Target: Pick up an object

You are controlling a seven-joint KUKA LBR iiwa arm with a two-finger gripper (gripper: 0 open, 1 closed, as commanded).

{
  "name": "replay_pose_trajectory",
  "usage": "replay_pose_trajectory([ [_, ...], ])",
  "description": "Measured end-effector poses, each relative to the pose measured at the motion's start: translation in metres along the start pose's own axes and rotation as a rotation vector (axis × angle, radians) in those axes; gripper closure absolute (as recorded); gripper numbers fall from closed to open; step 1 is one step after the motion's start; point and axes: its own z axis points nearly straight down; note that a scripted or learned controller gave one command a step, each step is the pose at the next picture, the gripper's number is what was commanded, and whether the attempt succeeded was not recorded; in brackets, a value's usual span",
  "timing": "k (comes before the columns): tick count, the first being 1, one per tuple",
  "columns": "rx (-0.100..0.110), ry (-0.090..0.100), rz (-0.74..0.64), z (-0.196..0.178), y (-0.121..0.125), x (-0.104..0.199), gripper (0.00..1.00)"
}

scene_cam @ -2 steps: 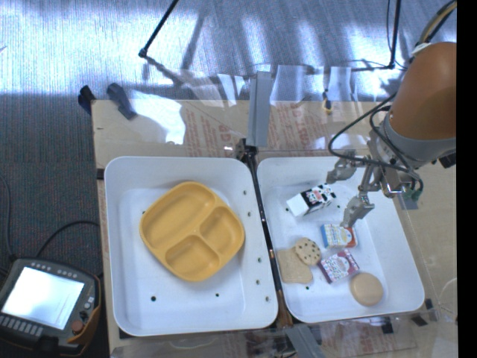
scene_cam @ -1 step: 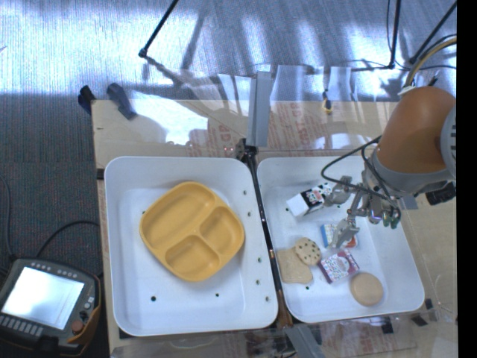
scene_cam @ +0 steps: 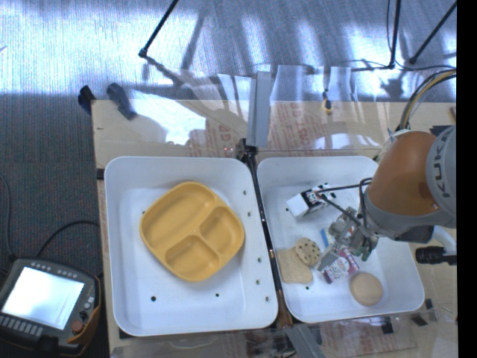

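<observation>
We judge the approach step in hand: gripper point(scene_cam: 350, 242) low in right bin point(scene_cam: 335, 166) above the pink packet point(scene_cam: 337, 264), jaws' state indiscernible; next, descend and close.

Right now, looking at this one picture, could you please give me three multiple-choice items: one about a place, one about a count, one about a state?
1. Where is the yellow plate?
A. left bin
B. right bin
C. on the floor

2. How many compartments has the plate?
A. one
B. three
C. five

3. How does the plate lie?
A. open side up
B. upside down
C. on its edge

Answers:
1 A, it rests in the left bin.
2 B, ridges divide it into three.
3 A, its hollows face the camera.
</observation>
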Motion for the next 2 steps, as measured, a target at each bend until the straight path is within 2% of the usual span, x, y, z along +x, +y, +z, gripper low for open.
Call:
replay_pose_trajectory([
  [1, -0.001, -0.009, -0.006, -0.011, 0.002, -0.002, 1.0],
  [2, 0.0, 0.005, -0.158, -0.098, 0.068, 0.051, 1.0],
])
